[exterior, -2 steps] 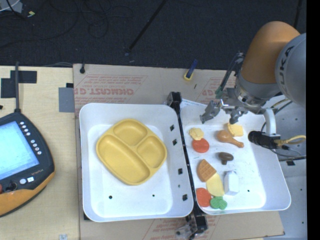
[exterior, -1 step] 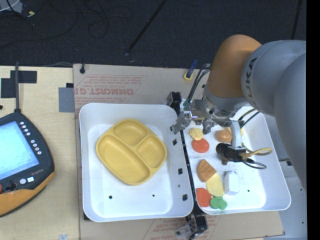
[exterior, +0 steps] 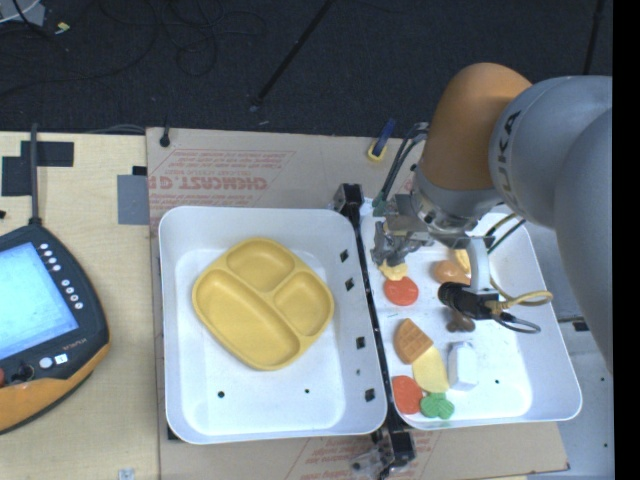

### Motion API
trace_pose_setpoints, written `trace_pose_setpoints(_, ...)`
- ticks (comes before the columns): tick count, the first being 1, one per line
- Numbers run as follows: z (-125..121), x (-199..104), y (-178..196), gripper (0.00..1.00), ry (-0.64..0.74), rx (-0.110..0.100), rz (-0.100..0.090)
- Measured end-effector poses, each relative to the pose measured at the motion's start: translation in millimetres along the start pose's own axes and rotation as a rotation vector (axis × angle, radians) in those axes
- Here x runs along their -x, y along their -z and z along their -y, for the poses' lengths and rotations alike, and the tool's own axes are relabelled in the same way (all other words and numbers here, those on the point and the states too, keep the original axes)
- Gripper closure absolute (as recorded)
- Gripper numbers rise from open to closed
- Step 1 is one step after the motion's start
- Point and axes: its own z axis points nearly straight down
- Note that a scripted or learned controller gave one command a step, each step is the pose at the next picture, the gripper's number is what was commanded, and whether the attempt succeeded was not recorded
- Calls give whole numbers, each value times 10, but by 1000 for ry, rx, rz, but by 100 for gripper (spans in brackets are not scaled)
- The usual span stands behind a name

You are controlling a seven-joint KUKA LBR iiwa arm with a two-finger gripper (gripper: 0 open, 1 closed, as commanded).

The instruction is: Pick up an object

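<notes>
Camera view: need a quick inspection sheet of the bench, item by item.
Surface: two white bins, left bin, right bin.
Job's things: small toy foods in right bin, including red round piece, yellow wedge, green piece.
Clutter: yellow divided plate in left bin.
Grippers: gripper low over right bin's upper left; grasp unclear.
Cables: black cables behind bench.
Surroundings: teach pendant at left.

A yellow three-compartment plastic plate (exterior: 263,302) lies in the left shallow white bin (exterior: 190,398). In the right shallow white bin (exterior: 555,393), the grey two-finger gripper (exterior: 393,251) hangs over a small yellow piece (exterior: 393,269), with a red round disc (exterior: 402,292) at its 6 o'clock.
</notes>
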Motion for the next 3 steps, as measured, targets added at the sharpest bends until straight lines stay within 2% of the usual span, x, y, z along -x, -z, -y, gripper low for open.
trace_pose_setpoints(1, 0, 16, 67, 100, -3, -6, -1)
trace_pose_setpoints(2, 837, -203, 898, 100, 1, 10, -1)
trace_pose_setpoints(3, 1392, 101, 1844, 100, -4, 15, 2)
